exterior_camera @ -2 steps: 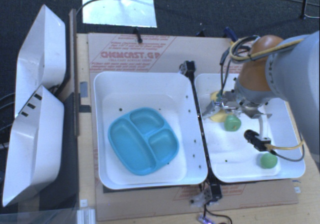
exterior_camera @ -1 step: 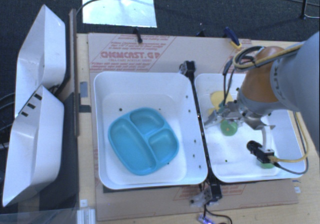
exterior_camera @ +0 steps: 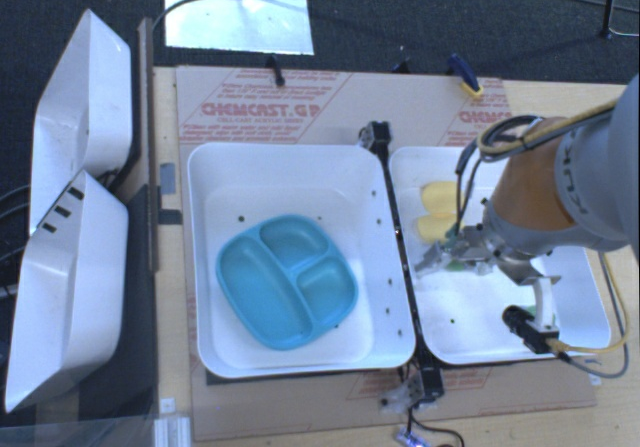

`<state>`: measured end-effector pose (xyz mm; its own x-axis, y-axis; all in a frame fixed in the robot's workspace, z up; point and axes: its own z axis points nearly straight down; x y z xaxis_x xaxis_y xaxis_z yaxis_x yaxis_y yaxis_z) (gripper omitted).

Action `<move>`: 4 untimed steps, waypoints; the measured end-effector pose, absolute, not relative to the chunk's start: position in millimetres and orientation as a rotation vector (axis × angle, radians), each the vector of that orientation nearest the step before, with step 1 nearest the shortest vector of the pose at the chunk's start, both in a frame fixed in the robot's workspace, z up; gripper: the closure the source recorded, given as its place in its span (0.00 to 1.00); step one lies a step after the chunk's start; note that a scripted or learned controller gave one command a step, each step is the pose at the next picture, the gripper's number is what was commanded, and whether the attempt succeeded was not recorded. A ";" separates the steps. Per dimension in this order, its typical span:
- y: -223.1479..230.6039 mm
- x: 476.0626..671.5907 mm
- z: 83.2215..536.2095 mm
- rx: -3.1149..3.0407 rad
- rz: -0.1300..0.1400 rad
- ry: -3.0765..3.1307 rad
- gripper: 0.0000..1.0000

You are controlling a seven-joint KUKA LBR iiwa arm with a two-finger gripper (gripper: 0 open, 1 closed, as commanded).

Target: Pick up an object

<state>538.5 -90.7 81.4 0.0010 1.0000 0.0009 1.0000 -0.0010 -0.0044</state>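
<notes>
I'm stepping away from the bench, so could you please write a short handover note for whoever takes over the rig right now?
Gripper: low over the right bin, near its left wall; nothing visibly held.
Things: yellow objects lie in the right bin's upper left, just above the gripper. Blue divided plate lies flat in the left bin.
Done: no pick yet.
Left: grasp an object and lift it.

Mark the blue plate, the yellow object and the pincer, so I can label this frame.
blue plate (exterior_camera: 287,280): camera view, its centre divider.
yellow object (exterior_camera: 437,198): camera view, its upper lobe.
pincer (exterior_camera: 432,260): camera view, between its fingertips.
</notes>
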 end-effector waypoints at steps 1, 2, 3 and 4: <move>-83.2 622.5 81.5 -2.218 0.000 -2.225 0.00; -84.2 620.8 88.7 -2.215 0.006 -2.220 1.00; -8.5 630.7 283.8 -2.218 -0.009 -2.231 1.00; 59.5 620.8 399.7 -2.216 -0.008 -2.231 1.00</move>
